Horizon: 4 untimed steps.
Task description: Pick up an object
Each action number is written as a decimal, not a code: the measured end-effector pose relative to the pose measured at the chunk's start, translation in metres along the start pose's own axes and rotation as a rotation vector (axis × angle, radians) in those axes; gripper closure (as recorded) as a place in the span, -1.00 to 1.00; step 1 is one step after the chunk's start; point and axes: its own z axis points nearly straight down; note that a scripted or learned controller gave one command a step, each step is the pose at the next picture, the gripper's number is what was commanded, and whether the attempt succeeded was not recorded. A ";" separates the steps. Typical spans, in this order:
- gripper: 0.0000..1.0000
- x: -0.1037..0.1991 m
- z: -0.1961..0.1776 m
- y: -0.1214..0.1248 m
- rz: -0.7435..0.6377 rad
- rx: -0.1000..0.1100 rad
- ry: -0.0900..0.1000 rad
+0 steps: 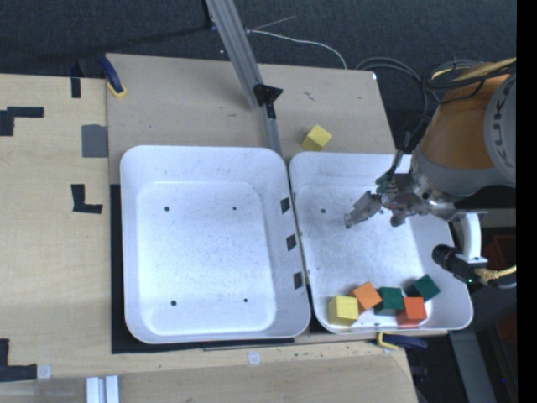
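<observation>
Several small blocks lie bunched in the near right corner of the right bin (336, 175): a yellow block (342, 309), an orange block (367, 295), a green block (391, 299), a red block (414, 310) and a dark green block (426, 288). My gripper (374, 217) hangs over the middle of the right bin, well behind that bunch. It is open, its two fingers spread apart with nothing between them. The bin floor under it is bare.
The left bin (134, 225) sits beside the right one, sharing a raised middle rim. Another yellow block (317, 138) rests on the bench just behind the right bin. A grey slanted pole (239, 44) rises from the back edge between the bins.
</observation>
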 end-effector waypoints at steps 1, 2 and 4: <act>-1.00 -0.008 -0.092 0.069 -0.002 -0.012 -0.003; -1.00 0.067 -0.034 0.107 -0.007 0.002 0.001; 1.00 0.109 -0.034 0.141 -0.004 -0.001 0.000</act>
